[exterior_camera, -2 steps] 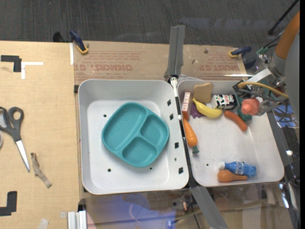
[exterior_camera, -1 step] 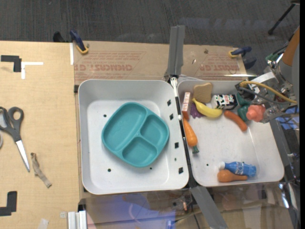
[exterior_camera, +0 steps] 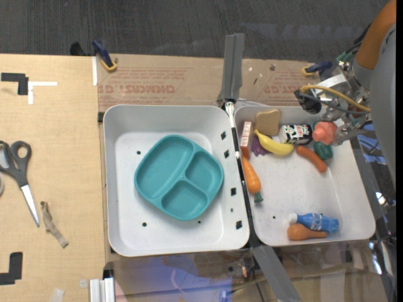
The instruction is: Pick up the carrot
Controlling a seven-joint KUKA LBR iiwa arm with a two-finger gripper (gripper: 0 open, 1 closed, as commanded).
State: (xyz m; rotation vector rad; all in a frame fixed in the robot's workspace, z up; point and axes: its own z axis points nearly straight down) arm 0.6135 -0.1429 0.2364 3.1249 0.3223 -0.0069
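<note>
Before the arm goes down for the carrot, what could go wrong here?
1. The carrot lies tight against the right bin's left wall, so a claw finger may strike the wall instead of getting beside it.
2. Other orange pieces, one by the banana at and one beside the blue bottle at, could be taken by mistake.

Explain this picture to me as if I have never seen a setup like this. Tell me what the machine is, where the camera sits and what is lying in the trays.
One camera looks down at a slant on a bench. The grey and orange shape at the right edge is a robot arm reaching in. Two shallow white bins sit side by side. The left bin holds a teal divided plate. The right bin holds toy food: a carrot against its left wall, a banana, a slice of bread, a blue bottle and more. Scissors lie on the bench outside the bins. Nothing can be seen held.
</note>
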